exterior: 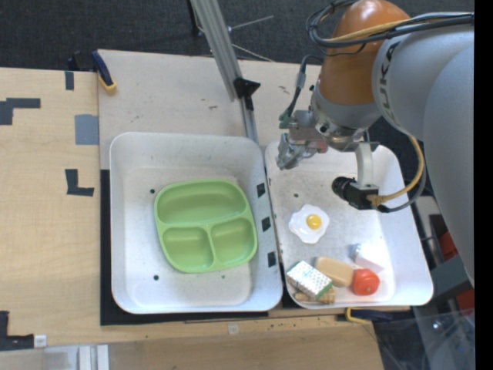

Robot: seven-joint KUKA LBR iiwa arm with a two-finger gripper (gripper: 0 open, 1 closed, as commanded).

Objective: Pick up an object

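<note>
My gripper (289, 157) hangs over the far left corner of the right bin (408, 287), above the bin floor, with nothing seen between its fingers. A toy fried egg (310, 224) lies in the middle of that bin, well in front of the gripper. Along the near edge sit a patterned green-and-white block (309, 280), a tan wedge like cheese (335, 270), a red tomato (366, 282) and a small pale pink-and-grey piece (362, 254).
The left bin (131, 206) holds a green divided plate (206, 225). A slanted metal pole (219, 45) runs down to the divider between the bins. A black cable fitting (353, 192) hangs over the right bin. A blue and yellow clamp (104, 72) sits on the bench's far left.
</note>
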